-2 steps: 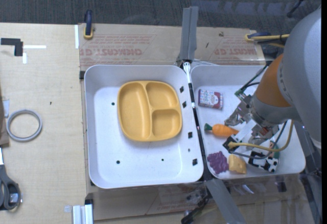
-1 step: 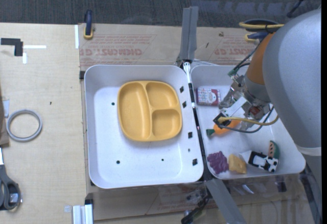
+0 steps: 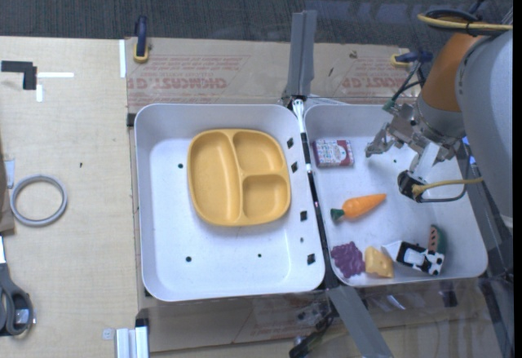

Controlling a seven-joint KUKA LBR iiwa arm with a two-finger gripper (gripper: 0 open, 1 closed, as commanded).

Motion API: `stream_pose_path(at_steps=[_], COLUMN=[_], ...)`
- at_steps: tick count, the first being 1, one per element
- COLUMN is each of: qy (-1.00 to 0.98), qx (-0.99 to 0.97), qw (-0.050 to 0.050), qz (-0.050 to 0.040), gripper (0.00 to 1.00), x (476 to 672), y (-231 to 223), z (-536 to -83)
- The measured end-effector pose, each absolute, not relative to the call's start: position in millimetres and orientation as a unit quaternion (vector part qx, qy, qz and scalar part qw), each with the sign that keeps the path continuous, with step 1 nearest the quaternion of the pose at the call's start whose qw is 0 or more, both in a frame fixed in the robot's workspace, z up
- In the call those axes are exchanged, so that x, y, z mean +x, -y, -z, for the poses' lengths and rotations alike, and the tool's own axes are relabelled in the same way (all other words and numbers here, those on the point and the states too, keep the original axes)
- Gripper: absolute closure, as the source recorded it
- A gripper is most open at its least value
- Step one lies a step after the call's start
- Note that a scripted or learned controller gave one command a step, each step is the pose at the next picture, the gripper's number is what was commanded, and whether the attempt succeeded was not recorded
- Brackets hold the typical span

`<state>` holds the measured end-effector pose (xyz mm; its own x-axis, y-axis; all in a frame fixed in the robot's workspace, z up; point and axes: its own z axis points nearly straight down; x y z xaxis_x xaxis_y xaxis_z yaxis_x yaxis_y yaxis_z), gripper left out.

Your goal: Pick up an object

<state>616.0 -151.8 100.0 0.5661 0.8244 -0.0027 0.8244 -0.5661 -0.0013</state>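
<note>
My gripper (image 3: 401,152) hangs over the back of the right bin (image 3: 465,209), its fingers spread open with nothing between them. A red packet (image 3: 332,153) lies to its left near the bin's divider. An orange carrot (image 3: 364,205) sits below and left of the gripper, apart from it. Along the bin's front edge lie purple grapes (image 3: 348,258), a yellow wedge (image 3: 378,262), a black and white toy (image 3: 418,258) and a watermelon slice (image 3: 435,237).
The left bin (image 3: 163,250) holds a yellow divided plate (image 3: 239,177). A yellow cable loops from the wrist past a black part (image 3: 408,183) near the gripper. On the bench at left lie a grey ring (image 3: 37,199) and scissors (image 3: 15,309).
</note>
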Motion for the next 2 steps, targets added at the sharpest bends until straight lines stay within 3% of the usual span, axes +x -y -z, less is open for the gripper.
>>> stream_pose_path(at_steps=[1, 2], qy=[-0.336, -0.277], qx=[0.942, 0.961], qw=[-0.001, -0.001], qz=[0.0022, 0.0026], gripper=[0.0, 0.0], x=[580.4, 563.0], y=[108, 95], z=[-124, -129])
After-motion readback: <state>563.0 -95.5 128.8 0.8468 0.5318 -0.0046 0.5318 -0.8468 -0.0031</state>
